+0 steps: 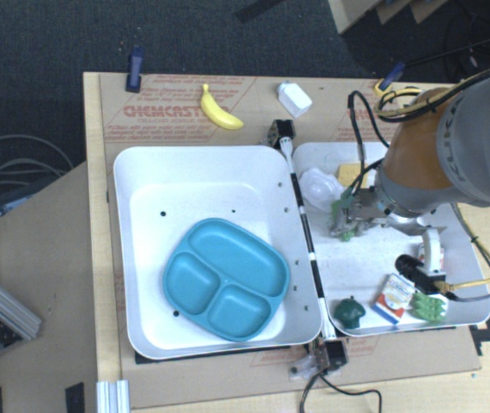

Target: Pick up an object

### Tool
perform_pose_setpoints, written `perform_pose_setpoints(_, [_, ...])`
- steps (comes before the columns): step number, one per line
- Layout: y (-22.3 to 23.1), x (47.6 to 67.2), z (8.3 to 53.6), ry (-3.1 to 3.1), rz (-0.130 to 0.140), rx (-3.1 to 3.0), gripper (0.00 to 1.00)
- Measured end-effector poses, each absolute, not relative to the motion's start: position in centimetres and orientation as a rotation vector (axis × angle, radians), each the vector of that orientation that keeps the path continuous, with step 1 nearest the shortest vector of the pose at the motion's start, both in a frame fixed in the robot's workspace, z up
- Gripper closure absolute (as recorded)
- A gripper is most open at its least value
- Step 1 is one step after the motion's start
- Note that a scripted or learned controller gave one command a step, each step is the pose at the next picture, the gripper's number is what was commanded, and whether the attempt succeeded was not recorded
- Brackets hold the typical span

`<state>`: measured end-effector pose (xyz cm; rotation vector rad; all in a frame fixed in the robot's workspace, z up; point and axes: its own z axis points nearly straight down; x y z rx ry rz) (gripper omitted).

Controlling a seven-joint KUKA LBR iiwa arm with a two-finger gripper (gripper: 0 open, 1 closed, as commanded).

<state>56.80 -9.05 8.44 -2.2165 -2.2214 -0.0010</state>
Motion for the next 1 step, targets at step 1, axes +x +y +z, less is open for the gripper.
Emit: perform_pose_setpoints(1, [-2.36,57.15,18.54,-2.224,-0.003,-2.220,1.00])
